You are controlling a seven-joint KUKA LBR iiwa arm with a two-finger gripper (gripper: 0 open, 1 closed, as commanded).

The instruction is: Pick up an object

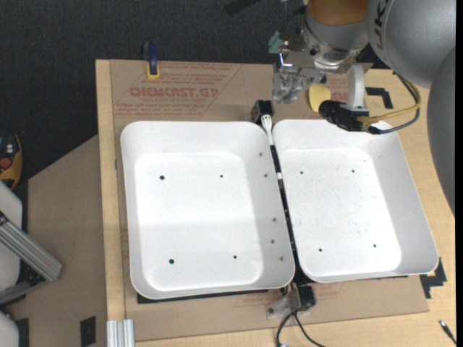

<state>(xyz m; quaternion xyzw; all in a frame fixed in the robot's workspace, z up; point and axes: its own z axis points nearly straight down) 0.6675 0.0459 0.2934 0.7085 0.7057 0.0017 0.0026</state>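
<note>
My gripper (288, 87) hangs above the bench's far edge, just beyond the back left corner of the right bin (405, 194). Its metal tip is small and partly hidden by the wrist, with the orange band (336, 2) above it. A pale yellow object (316, 96) shows just right of the tip, behind the right bin's back rim. I cannot tell whether the gripper touches it. A black fitting with a cable (347, 116) sits over that rim. The left bin (137, 194) lies beside the right one, and both show white floors with small dark dots.
A blue and yellow clamp (151, 58) stands at the board's back left. A black clip (262, 111) sits at the far end of the seam between the bins, and another with wires (298, 298) at the near end. The grey arm fills the upper right.
</note>
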